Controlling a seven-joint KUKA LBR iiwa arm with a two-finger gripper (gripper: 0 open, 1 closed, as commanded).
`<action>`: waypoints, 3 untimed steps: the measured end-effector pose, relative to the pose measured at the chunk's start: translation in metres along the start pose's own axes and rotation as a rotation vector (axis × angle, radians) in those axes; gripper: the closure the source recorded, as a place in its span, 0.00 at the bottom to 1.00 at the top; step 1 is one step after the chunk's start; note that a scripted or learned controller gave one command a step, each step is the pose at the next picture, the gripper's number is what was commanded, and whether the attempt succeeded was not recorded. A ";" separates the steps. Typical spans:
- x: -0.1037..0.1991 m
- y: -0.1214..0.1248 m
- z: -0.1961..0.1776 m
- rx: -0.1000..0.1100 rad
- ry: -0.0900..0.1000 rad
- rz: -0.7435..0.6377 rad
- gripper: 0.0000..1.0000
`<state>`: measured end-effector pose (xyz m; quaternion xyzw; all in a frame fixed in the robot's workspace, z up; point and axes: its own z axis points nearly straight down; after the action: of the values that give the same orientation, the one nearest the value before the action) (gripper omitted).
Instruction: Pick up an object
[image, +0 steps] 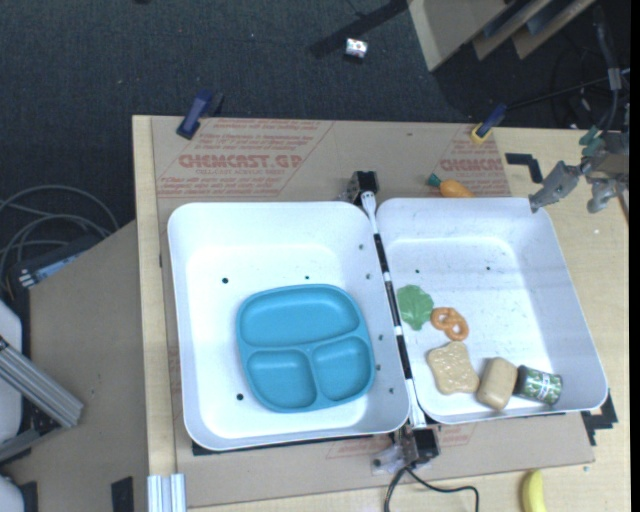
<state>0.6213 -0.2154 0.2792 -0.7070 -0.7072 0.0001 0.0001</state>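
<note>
Green can (538, 386) lies sideways; tan roll (496, 383) touching.

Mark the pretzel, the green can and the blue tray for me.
pretzel (449, 322), camera view, on its looped middle.
green can (539, 386), camera view, on its side wall.
blue tray (300, 306), camera view, on the floor of its large top compartment.
</note>
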 end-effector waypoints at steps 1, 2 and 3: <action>0.048 -0.078 0.095 0.002 0.001 0.000 0.00; 0.114 -0.097 0.177 0.002 0.001 -0.001 0.00; 0.109 -0.120 0.195 0.003 0.001 0.002 0.00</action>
<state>0.5010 -0.1065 0.0841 -0.7075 -0.7067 0.0007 0.0015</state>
